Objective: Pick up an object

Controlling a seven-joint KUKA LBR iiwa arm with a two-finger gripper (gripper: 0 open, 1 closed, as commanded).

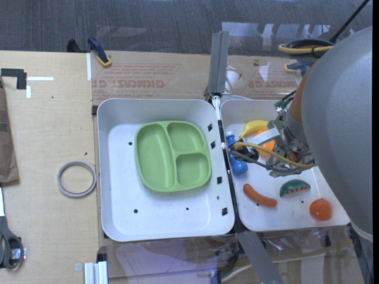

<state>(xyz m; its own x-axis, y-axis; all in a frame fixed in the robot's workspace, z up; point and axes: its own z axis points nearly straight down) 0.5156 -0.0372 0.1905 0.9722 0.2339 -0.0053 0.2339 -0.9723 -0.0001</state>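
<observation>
Hanging hand: the hand [283, 158] sits low over the middle of the right bin [278, 220], beneath the bulky grey arm [349, 129]. The wrist hides its opening, so I cannot tell how wide it stands, and nothing is seen held in it.
Candidates: a yellow piece [256, 127] lies near the bin's far edge and a blue piece [238, 165] against its left wall. A red sausage [260, 195] and a watermelon slice [294, 187] lie toward the near edge, and an orange ball [320, 209] sits in the near right corner.
Closest to the hand: the yellow piece and the watermelon slice, one on either side; which one it is aimed at is unclear.
Risk, missed grasp: the hand looks placed between pieces, not over one, so closing here would probably catch nothing.
Risk, rolling: the orange ball and the red sausage are rounded and would likely roll away if nudged or pinched off centre.
Risk, wall: the blue piece lies tight to the left wall, so a descent there may strike the rim.
Risk, flat shape: the watermelon slice lies flat and probably offers little to pinch.
Left bin [106, 158]: carries a green divided plate [173, 155], well apart from the hand.
</observation>
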